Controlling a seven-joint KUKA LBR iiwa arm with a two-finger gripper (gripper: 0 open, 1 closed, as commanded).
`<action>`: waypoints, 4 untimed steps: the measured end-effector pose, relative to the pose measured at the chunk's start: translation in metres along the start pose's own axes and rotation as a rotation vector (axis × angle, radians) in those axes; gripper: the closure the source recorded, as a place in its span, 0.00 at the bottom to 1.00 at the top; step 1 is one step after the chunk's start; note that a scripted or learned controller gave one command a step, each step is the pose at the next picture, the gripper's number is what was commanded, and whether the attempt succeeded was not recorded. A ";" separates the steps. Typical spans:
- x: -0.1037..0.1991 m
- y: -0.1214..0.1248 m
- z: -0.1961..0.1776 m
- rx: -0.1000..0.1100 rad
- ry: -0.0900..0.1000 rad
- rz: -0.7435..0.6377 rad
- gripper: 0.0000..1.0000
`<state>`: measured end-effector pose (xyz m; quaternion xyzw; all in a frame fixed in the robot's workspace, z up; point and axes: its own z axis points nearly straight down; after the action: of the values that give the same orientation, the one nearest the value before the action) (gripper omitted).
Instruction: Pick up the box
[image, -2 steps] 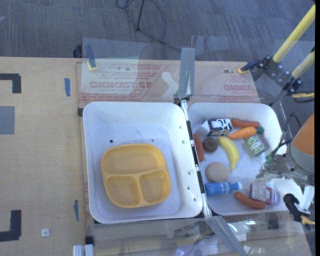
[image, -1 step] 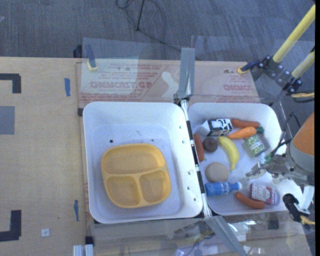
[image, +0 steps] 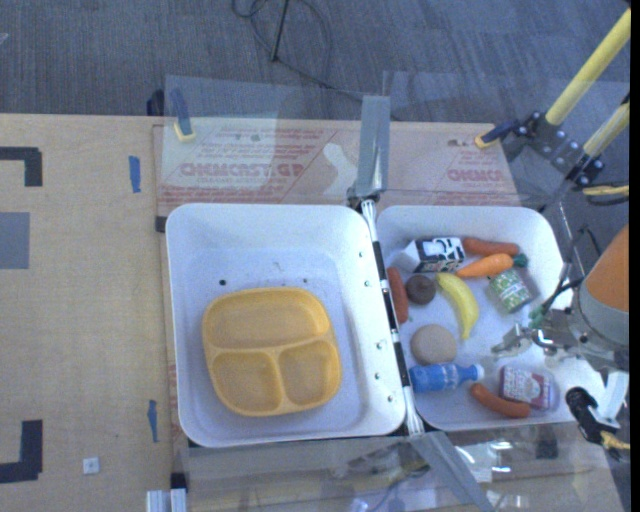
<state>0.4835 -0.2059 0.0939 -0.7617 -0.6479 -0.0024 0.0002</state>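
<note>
While 1 box (image: 439, 252) lies in right bin (image: 548, 232), 2 carrots (image: 484, 266) adjoin.

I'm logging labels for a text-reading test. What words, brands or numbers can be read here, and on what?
"CHEMCAST GP", red, mirrored, on the clear sheet behind the left bin.
The same red print, cut off, on the clear sheet behind the right bin.
Black-and-white box: print too blurred to read.
Green packet, red-and-white packet, blue bottle's label: too small to read.

Bright, even light (soft shadows), slightly blurred.
</note>
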 end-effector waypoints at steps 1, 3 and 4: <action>0.000 0.000 0.000 0.000 0.000 0.000 0.00; 0.009 -0.003 0.007 -0.002 -0.007 -0.292 0.00; 0.046 -0.009 0.007 -0.007 -0.007 0.105 0.00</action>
<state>0.4825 -0.1587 0.0868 -0.7946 -0.6072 -0.0018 -0.0046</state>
